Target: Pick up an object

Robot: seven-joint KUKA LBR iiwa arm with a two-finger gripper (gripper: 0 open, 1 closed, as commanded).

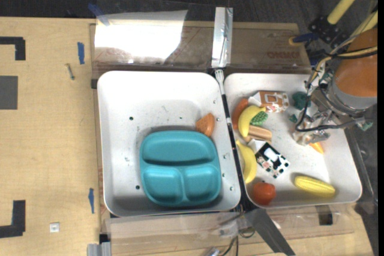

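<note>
Two white bins sit side by side in the middle of the frame, and the left bin [114, 129] has a teal divided tray [179, 167] lying in its lower half, three compartments, one long one on top and two smaller ones below. Just above the tray's upper right corner, against the bin's right wall, there's a small orange piece [206, 124], looks like toy food, can't tell exactly what. The right bin [345, 180] is where all the clutter is: a yellow banana [249, 120] curved up near the left side with something orange tucked behind it, a second banana [246, 160] lower down along the left wall, a red tomato-ish thing [262, 191] at the bottom left, a black and white patterned block [272, 160] roughly center, and a yellow oblong toy [313, 185] lying flat toward the lower right. Near the top of that bin there's a small printed carton [273, 101] in white and orange. The arm [359, 78] comes in from the right edge of the frame, orange band showing, with a mess of cables around the wrist, and the gripper [310, 136] is down over the right side of the right bin, above a small orange bit by its tip. Honestly the fingers are buried in wires and shadow, so I can't tell whether they've got hold of anything.
</note>
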